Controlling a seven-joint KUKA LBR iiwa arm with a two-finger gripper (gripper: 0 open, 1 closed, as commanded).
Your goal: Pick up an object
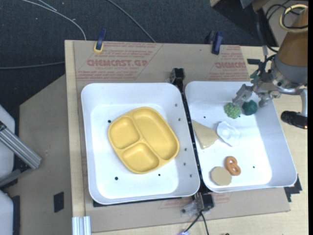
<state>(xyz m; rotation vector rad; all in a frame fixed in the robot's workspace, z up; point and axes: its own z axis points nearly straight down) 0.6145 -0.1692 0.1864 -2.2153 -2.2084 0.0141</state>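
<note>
Grey metal fingers (240, 94) of the gripper (250, 98) hang spread over the far part of the right bin (274, 180), one reaching down-left toward a green broccoli piece (233, 110), the other on the far side of a dark teal object (250, 107). Nothing sits between them as a held thing; the teal object lies roughly in the gap, the broccoli just beside it and touching or nearly so.

Nearer the camera in the same bin lie a clear crumpled plastic piece (228, 132), a tan wedge (204, 134), an orange pretzel-shaped toy (232, 165) and a tan round disc (221, 176). The left bin (90, 131) holds a yellow divided plate (142, 139). Both bins rest on a cardboard sheet (73, 82) on the table.

My judgement is that the step in hand is the descent onto a target. To do it well, the arm should centre on one object only, probably the teal one, so that the broccoli is not caught at the edge. Lowering fully to the bin floor before closing would help, since both pieces look small and rounded and could squirt out of a shallow pinch
</note>
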